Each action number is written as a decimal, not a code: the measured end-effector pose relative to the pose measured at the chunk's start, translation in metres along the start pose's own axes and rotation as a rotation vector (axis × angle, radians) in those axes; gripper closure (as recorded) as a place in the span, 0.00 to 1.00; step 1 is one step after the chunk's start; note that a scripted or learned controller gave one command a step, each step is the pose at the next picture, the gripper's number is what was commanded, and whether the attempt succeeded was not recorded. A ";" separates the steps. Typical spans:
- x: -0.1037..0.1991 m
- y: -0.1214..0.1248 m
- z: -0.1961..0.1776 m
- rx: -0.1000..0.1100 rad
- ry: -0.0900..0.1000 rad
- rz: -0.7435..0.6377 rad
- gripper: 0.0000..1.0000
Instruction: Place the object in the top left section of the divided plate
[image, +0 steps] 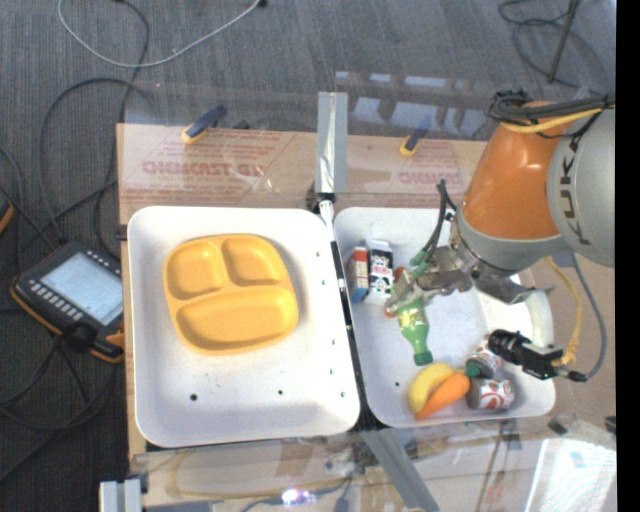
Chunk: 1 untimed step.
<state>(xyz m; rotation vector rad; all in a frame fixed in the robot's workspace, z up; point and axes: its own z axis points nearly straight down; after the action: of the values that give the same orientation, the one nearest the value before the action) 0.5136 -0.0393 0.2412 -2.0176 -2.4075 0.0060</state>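
Arm (520, 190) came in from the right, cut off by the frame edge, its orange bulk hiding the right bin's (540, 405) upper right corner. Gripper (415, 290) sat low at frame centre-right, over the green bottle's (414, 333) upper end; contact hard to make out, and whether it was spread or pinched, cannot tell. Plate (232, 292) lay in the left bin (240, 410), centre-left. Banana (430, 383), carrot (443, 395) and can (490, 393) bunched lower right; small cartons (372, 270) too blurry to read.

The arm (520, 190) hides the right bin's (385, 395) far corner.
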 end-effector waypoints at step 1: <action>0.052 0.046 0.025 -0.001 0.001 -0.222 1.00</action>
<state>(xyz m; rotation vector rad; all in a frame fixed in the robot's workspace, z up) 0.5501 0.0197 0.2163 -1.7378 -2.6162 0.0041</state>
